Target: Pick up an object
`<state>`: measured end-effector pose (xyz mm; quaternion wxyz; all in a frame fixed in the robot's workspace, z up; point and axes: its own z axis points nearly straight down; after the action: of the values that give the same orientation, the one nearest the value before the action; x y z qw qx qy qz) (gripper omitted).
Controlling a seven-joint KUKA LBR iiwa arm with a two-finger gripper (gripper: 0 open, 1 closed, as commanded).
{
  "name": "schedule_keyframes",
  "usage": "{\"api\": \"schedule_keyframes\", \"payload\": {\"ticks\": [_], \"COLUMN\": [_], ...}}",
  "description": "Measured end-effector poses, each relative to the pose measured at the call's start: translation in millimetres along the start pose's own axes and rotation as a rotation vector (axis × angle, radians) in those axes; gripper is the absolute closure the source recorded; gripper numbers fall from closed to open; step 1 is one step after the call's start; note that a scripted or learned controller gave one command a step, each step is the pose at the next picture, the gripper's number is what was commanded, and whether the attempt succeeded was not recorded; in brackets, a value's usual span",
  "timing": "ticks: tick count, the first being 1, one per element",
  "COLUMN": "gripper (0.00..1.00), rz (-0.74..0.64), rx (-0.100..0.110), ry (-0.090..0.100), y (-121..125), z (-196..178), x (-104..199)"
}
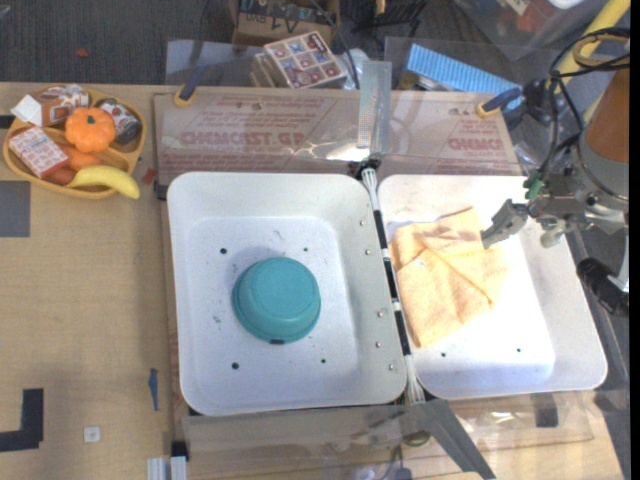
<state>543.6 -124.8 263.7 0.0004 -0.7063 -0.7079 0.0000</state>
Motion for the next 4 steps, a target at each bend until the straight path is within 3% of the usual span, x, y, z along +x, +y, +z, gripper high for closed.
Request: {"api": "schedule_keyframes", "payload": {"ticks": [1,2,3,4], "gripper": [0.00,0.00,0.00,1.00], "rz": [0.018,-0.128,-0.209,-0.204], "rx": [0.000,-0.003,-0.015,-0.021], "ry": [0.000,-0.001,-0.004,-0.007], "y": [18,29,8,9], "z": [141,72,173,162], "x": [8,-17,11,8]}}
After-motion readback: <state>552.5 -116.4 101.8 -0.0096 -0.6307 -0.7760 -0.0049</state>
